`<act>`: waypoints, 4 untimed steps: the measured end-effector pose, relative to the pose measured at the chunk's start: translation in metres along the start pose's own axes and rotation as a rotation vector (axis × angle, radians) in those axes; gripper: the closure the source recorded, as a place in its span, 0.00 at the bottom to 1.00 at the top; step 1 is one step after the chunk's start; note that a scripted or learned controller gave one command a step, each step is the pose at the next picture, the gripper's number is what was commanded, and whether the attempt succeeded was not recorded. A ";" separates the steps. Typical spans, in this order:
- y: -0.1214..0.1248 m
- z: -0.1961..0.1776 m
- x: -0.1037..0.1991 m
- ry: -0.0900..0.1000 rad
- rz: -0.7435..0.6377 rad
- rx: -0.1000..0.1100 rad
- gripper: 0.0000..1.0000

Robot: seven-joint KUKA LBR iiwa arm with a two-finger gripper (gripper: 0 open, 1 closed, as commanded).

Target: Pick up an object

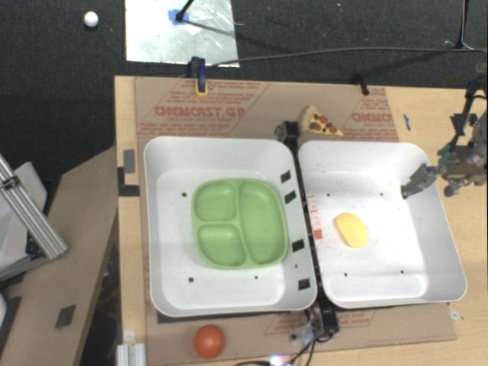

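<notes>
Over the right white bin's [438, 265] far edge, the gripper [427, 180] hovers. Whether its fingers are open I cannot tell. Likely target: the yellow oval object [351, 229], lying well apart.

The bench [130, 242] is covered by a brown sheet of cardboard [229, 109] printed with red lettering. On the cardboard sit two shallow white bins side by side, the left bin [164, 204] and the right bin [435, 242], their inner edges touching. A toy pizza slice [322, 122] lies on the cardboard just beyond the bins, and a red-orange ball [209, 341] lies at the near edge.
</notes>
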State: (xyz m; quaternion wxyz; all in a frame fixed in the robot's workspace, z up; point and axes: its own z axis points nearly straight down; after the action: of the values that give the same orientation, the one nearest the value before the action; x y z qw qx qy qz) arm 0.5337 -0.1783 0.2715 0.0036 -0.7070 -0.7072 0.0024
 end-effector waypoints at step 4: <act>-0.001 0.145 -0.002 -0.001 -0.001 -0.009 0.00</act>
State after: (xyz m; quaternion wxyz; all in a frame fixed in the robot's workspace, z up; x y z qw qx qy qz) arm 0.5310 -0.1803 0.1268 0.0000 -0.7067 -0.7076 -0.0002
